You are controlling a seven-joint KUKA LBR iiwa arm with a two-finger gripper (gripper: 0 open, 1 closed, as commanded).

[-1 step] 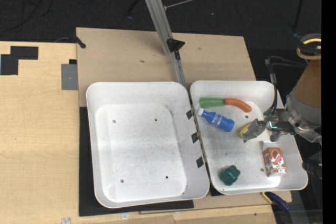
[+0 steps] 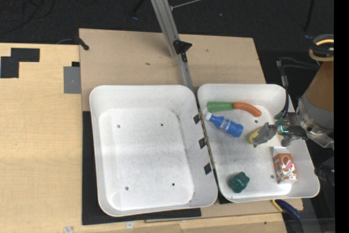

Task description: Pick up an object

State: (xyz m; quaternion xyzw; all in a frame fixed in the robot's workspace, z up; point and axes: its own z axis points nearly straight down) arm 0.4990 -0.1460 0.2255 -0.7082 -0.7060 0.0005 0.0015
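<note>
The right bin [image 2: 305, 185] holds a toy carrot, orange with a green top [image 2: 235, 107], a blue bottle with a white cap [image 2: 224, 125], a dark green lump [image 2: 238, 181] and a small red and white carton [image 2: 284, 167]. My gripper [image 2: 270, 133] hangs over the middle right of this bin, with dark fingers [image 2: 263, 134] spread apart. A small yellow piece [image 2: 254, 136] shows just left of the fingers, close to the tips. I cannot tell whether it touches them. The arm comes in from the right edge.
The left bin [image 2: 143, 144] lies beside the right one, joined by black clips [image 2: 203, 142]. A slanted metal rail [image 2: 163, 13] rises behind the bins. Brown board and a wooden bench surround them.
</note>
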